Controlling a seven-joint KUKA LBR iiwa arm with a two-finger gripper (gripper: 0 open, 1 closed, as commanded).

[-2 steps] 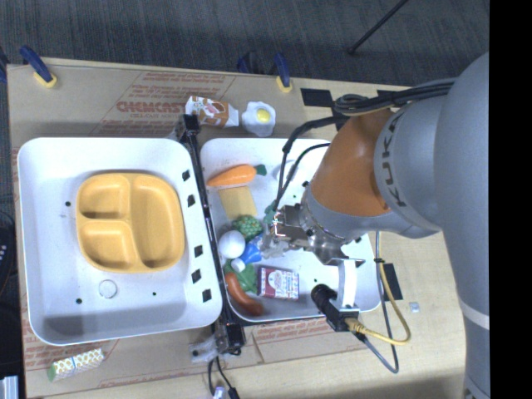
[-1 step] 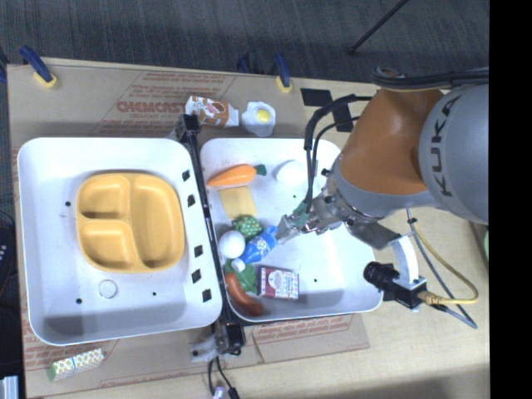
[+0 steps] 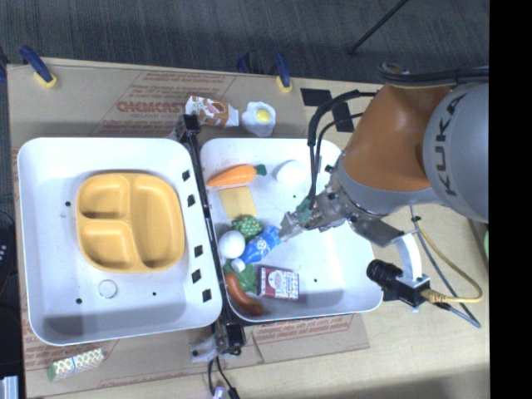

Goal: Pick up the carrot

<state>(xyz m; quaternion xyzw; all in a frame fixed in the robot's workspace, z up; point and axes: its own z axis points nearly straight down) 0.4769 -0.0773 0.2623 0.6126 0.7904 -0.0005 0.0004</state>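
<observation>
Gripper hovers low, below carrot.

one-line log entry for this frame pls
carrot: top of right bin, ungrasped | end effector: mid-bin, beside blue bottle | pick: pending

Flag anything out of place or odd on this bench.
Three items lie outside the bins: a small carton and a fried egg toy behind the right bin, and a patterned packet before the left bin.
</observation>
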